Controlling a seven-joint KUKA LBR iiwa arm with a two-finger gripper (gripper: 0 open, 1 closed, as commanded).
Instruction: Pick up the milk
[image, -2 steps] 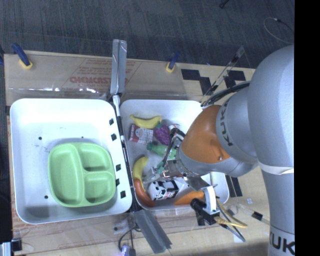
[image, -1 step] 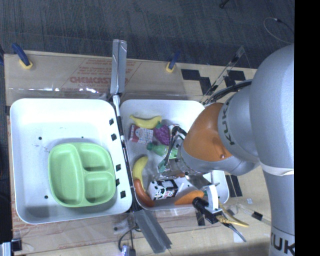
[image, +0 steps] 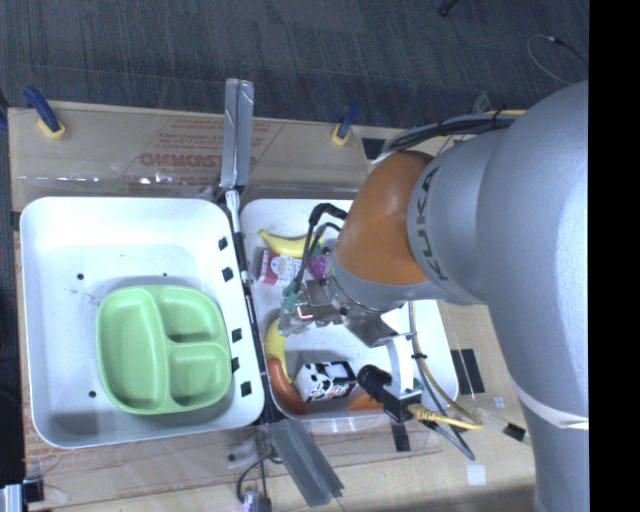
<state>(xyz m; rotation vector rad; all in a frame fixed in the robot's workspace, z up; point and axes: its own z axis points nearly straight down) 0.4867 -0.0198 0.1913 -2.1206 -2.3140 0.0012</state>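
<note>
The gripper (image: 300, 312) is seen low in the right bin (image: 440, 372), beneath the orange-banded wrist; whether it is parted or closed cannot be told, since the wrist hides most of it. The milk (image: 327, 381), a small carton with black-and-white cow patches, lies on its side just nearer than the tool, close to the bin's near wall. It appears to be pressed against an orange-red item (image: 285, 392) to its left, and a banana (image: 283, 241) and a pink packet (image: 284, 267) are crowded at the far side. A miss is judged likely if the descent is made off-centre: a neighbour could be grasped instead, or the carton pushed against the wall. The left bin (image: 50, 240) holds a green divided tray (image: 165, 348).
</note>
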